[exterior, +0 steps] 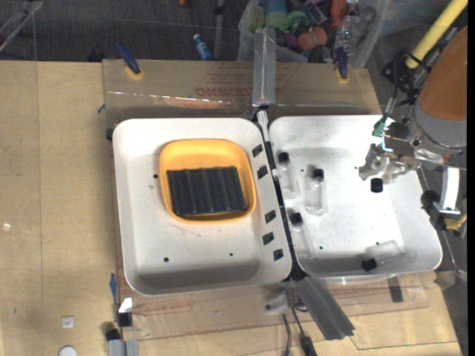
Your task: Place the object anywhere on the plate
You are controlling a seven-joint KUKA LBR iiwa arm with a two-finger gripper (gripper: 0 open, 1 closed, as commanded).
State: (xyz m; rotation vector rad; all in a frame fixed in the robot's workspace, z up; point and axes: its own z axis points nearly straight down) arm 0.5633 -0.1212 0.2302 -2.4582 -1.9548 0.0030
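No writing or brand mark can be read on anything here; faint reddish print on the cardboard strip [223,80] at the far edge of the bins is too blurred to make out.

Nearest the camera, below and just left of the gripper [386,165], a small clear vial with a black cap [382,254] lies on its side near the front edge of the right bin [349,132]. Further left of the gripper, at about its own level, two more clear vials [315,191] with black caps lie in the middle of that bin, apart from the fingers.

The gripper hangs over the right side of the right bin, on the grey arm [445,87] with its orange band. A small black piece shows at its tip, but whether the fingers are spread or closed, or hold anything, cannot be told.

Well left of the gripper, in the left bin [133,199], sits the orange plate [204,150], with a dark ribbed block [206,191] lying on it.

Beyond the bins, a clear tub of coloured toys [312,10] stands at the back.
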